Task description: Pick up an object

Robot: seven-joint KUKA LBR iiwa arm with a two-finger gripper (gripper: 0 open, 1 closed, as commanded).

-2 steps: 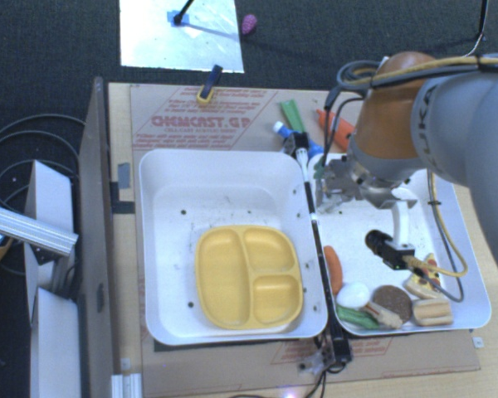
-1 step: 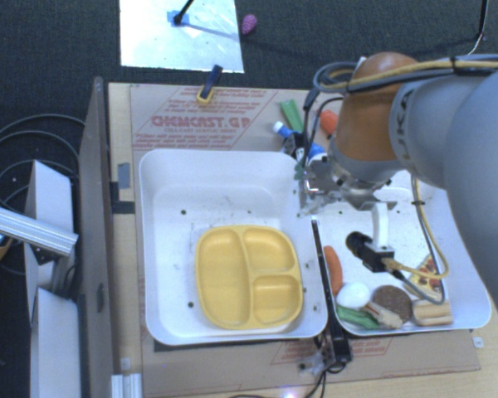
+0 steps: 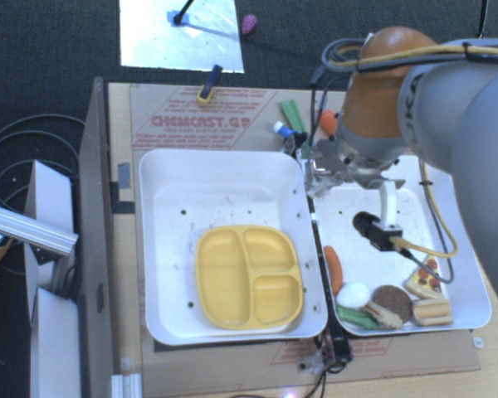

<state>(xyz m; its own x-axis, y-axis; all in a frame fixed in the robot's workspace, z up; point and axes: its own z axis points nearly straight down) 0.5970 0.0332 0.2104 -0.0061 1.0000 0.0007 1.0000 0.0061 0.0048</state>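
You find the gripper (image 3: 322, 175) low in the upper left corner of the right bin (image 3: 469, 284), close to the wall between the two bins. Nothing is visibly lifted, so I judge the pick is not yet done. The possible objects lie along this bin's lower edge: an orange toy sausage (image 3: 334, 269), a white egg (image 3: 353, 294), a brown patty (image 3: 392, 301), a pizza slice (image 3: 423, 282) and a bun (image 3: 432, 311). The wrist covers the gripper's tip, so I cannot tell if it is released or clenched, nor what lies under it.
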